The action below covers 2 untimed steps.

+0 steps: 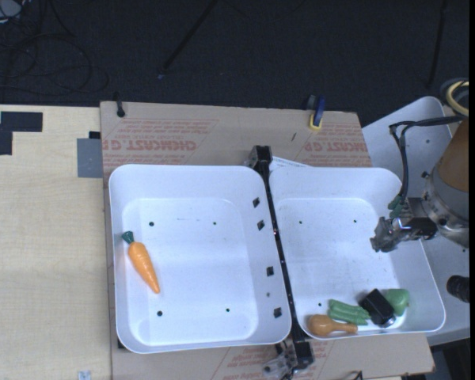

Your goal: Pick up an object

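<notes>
An orange toy carrot (143,265) with a green top lies in the left bin (182,182), against its left wall. In the right bin (340,182), along the front edge, sit a tan pear-shaped toy (330,325), a green pod-like toy (348,312), a black block (377,307) and a light green piece (397,298). My gripper (385,237) hangs over the right side of the right bin, above and behind that cluster. Nothing is visible between its fingers.
A black divider (271,244) with clips runs between the two bins. Both bins rest on a cardboard sheet (222,137). A blue-yellow clamp (317,113) stands at the cardboard's back edge. Cables (404,153) loop near the arm on the right.
</notes>
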Available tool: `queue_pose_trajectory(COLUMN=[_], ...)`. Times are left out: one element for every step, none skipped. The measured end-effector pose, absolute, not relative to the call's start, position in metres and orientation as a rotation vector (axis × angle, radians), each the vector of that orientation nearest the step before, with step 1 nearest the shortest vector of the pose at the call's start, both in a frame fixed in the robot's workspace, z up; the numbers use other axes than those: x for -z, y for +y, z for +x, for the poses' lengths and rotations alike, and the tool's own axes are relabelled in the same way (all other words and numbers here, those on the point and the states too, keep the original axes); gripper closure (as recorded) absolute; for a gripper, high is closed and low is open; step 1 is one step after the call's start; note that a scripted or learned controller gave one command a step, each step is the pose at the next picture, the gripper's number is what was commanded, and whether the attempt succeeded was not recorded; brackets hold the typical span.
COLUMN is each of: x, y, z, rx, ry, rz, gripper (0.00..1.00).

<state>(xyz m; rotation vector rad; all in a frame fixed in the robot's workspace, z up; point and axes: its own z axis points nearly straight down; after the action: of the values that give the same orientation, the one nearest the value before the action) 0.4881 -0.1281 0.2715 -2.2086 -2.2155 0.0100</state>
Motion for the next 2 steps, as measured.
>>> queue_pose_trajectory(x=[-0.382, -0.41], y=[-0.108, -0.143], z=[0.501, 0.475], rx=[0.009, 0.0], ry=[-2.231, -2.22], rz=[-2.222, -2.227], gripper=[1.0, 1.0])
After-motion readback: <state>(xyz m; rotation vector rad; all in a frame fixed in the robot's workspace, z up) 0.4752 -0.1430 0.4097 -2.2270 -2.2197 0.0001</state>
